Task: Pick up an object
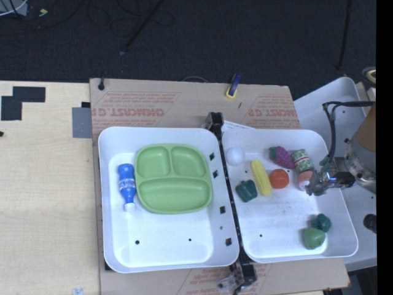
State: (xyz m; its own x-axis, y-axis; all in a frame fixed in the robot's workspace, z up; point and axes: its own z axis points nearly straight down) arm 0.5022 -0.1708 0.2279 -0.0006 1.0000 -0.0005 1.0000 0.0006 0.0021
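My gripper [314, 186] hangs low over the right side of the right bin [288, 251], reaching in from the right. Just left of it lies a small salmon-coloured object [303, 178], very close to the gripper's tip; contact is unclear. A striped can [300, 159] lies just above that. Further left are a red tomato [279, 178], purple grapes [282, 157], a yellow corn cob [261, 177], a green pepper [245, 190] and a white ball [235, 157]. Two green toys [314, 236] sit in the bin's near right corner.
The left bin [116, 238] holds a green divided plate [172, 178] and a blue bottle [126, 185] to its left. A raised divider [224, 189] separates the two bins. Cardboard lies under both bins, and cables run beside the arm at the right.
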